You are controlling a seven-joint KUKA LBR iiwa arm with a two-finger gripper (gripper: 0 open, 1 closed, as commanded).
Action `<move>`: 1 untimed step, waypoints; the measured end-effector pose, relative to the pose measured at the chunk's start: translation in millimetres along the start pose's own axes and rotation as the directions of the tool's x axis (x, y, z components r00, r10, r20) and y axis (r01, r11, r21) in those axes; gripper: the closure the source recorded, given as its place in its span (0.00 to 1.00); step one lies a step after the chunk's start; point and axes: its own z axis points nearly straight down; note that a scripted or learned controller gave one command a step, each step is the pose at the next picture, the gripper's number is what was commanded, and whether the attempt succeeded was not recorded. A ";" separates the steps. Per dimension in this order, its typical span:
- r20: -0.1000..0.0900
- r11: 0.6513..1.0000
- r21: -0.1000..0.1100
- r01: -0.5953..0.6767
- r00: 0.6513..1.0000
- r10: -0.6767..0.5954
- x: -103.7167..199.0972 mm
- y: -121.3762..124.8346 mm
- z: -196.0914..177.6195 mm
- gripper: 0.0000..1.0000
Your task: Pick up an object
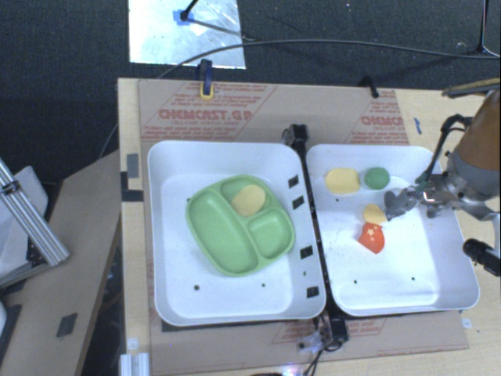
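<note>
The arm (477,151) is cut off by the right edge, so little beyond its wrist can be seen. The gripper (394,204) is small and dark against the right bin (407,288); how its fingers stand is unclear. It overlaps a small yellow piece (373,214), hiding part of it; contact cannot be judged.

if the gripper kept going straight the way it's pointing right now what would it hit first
Most likely the small yellow piece just ahead of the gripper, which points toward the view's left in the right bin. Height above the piece is unclear from this slanted view.
</note>
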 end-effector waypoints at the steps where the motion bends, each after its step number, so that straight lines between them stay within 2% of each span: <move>1: 0.000 1.000 0.000 0.003 1.000 -0.003 7.8 5.5 46.9 0.00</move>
